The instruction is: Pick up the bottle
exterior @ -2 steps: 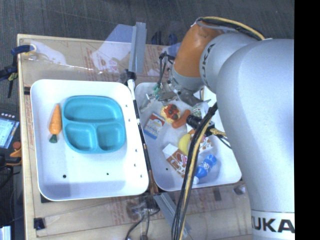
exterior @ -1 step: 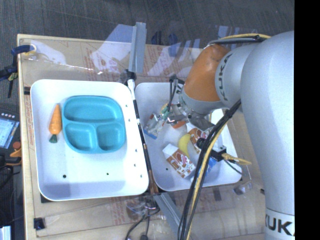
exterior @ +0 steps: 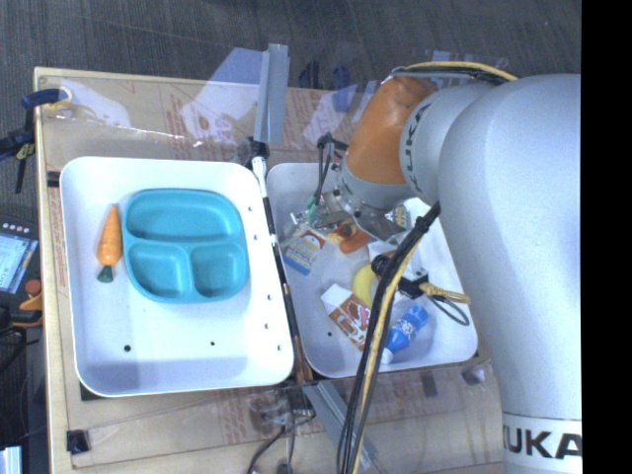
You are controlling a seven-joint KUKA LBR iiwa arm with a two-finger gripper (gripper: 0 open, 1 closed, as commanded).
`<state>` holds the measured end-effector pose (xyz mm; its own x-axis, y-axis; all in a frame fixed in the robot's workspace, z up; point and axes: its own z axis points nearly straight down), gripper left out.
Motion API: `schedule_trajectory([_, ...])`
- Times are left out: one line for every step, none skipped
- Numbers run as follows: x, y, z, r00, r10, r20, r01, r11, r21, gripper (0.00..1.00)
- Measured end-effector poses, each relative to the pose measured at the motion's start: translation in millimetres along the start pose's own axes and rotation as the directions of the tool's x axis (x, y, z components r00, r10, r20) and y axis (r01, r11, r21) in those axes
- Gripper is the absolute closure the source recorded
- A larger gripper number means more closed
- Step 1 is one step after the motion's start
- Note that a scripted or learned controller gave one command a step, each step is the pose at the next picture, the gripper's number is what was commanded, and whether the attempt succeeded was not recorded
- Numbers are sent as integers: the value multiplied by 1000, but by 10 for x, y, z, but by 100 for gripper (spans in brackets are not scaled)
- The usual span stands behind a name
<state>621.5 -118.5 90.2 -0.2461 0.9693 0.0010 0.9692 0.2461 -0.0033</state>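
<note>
- Arm (exterior: 474, 166) reaches over the right bin (exterior: 296, 334), wrist low above the clutter at its far end.
- Left bin (exterior: 89, 354) carries a blue tray (exterior: 188, 240) and a carrot (exterior: 109, 240).
- Bottle (exterior: 407, 329), blue cap, lies near the right bin's near edge, partly behind cables.
- Hand (exterior: 326, 215): we cannot tell its state.
- We'd shift toward the bottle and descend square across its body.

Robotics lab, test bench setup. Shown by: grey KUKA arm (exterior: 513, 215) (maker's name on base, orange band at wrist), loose cabling (exterior: 380, 334) trailing over the bench, two white bins (exterior: 84, 354) mounted on a taped-up plywood board (exterior: 148, 117), dark carpet floor (exterior: 118, 18), clamp (exterior: 44, 97) at board corner.
</note>
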Motion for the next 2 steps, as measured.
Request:
schedule_trajectory([4,0,-90,1000,-4,-1,4,1000,2,100])
schedule_trajectory([4,0,-90,1000,-4,-1,4,1000,2,0])
